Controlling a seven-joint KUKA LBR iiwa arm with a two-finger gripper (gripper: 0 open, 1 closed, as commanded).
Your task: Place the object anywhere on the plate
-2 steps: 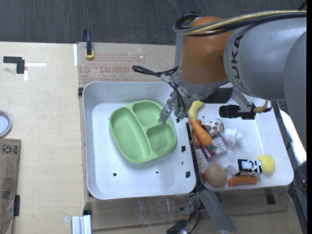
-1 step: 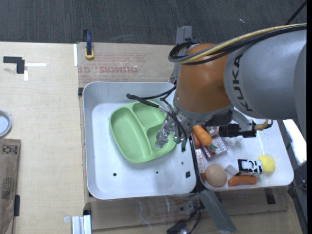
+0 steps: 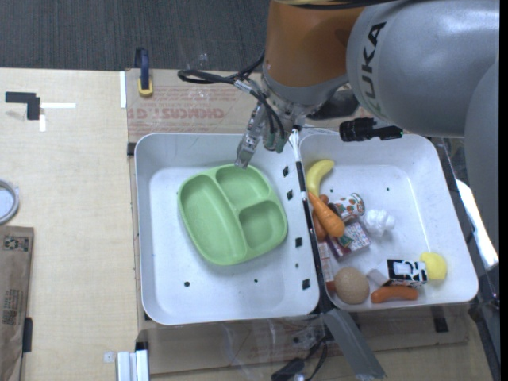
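Observation:
A light green plate (image 3: 232,214) with three compartments lies in the left bin (image 3: 159,292), and nothing rests on it. My gripper (image 3: 259,153) hangs over the plate's far right edge, close to the wall between the bins. It is open, with nothing between its fingers. In the right bin (image 3: 413,169) lie a yellow banana (image 3: 320,173), an orange carrot (image 3: 327,213), a snack packet (image 3: 351,230), a white crumpled item (image 3: 379,221), a brown egg-shaped ball (image 3: 352,284), a small carrot (image 3: 394,294), a black-and-white box (image 3: 406,271) and a yellow lemon (image 3: 433,266).
The grey arm with its orange band (image 3: 309,30) covers the upper right of the view. Black cables (image 3: 214,78) loop behind the left bin. A blue-and-yellow clamp (image 3: 143,74) stands at the bench's back, and a tape roll (image 3: 6,203) lies far left.

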